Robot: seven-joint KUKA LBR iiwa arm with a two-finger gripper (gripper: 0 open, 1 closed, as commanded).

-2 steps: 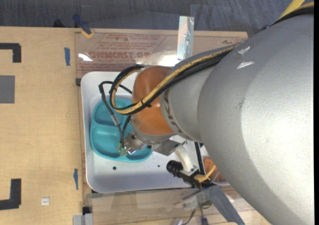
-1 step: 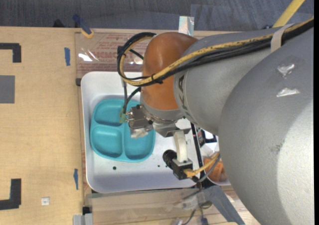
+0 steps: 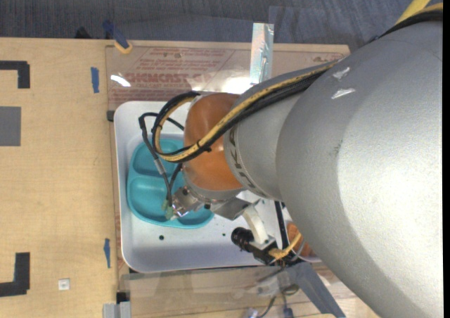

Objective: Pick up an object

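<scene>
Arm [image 3: 330,134] reaches in low over the white bin [image 3: 140,253], orange band [image 3: 207,144] above the wrist. Gripper [image 3: 179,210] sits down at the teal dish [image 3: 144,186], at its near edge; the dish extends outward and away from it. Wrist body hides the gripper tip, so cannot tell its opening or whether anything is held. Black-and-yellow cable [image 3: 211,130] loops over the wrist.

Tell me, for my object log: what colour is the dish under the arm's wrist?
Turquoise blue dish, seen in the camera view, lying in the white bin.
</scene>
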